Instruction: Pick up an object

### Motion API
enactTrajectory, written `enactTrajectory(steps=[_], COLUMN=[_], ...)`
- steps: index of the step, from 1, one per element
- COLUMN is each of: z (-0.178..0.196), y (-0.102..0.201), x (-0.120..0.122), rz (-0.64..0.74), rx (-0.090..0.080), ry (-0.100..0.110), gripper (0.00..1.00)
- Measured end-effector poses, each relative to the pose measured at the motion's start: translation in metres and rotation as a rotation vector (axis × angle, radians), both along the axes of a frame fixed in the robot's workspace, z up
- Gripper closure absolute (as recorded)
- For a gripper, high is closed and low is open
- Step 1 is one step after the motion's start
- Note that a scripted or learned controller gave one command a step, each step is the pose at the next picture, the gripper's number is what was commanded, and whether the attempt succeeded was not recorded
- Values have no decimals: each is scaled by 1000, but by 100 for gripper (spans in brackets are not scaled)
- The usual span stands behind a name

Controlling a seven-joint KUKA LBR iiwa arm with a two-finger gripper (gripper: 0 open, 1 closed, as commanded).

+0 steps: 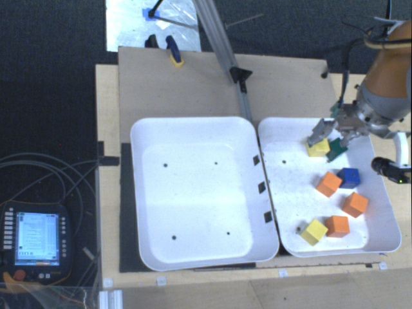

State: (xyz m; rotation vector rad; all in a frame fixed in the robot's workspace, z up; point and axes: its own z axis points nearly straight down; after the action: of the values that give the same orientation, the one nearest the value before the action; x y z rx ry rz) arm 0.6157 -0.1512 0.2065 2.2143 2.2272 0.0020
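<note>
Hovering over the right bin [380,240] near the counter's far right corner, the pincer [335,132] stood spread wide, one finger beside a yellow cube [318,149] and a green block [337,149], gripping neither. A clean pick likely meant centring on one block before closing. No readable writing or brand was visible.

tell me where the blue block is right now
The blue block lies in the right bin, toward its right side, touching an orange block on its left and above another orange block.
</note>
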Motion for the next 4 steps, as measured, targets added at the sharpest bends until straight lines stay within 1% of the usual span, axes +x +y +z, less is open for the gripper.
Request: enactTrajectory(steps=[1, 2, 3, 4], z=[0, -45, -97, -82], y=[0, 8, 8, 7], x=[0, 0, -1, 1], rz=[0, 0, -3, -1], rx=[0, 0, 0, -1], ry=[0, 4, 5, -3], gripper=[0, 0, 0, 100])
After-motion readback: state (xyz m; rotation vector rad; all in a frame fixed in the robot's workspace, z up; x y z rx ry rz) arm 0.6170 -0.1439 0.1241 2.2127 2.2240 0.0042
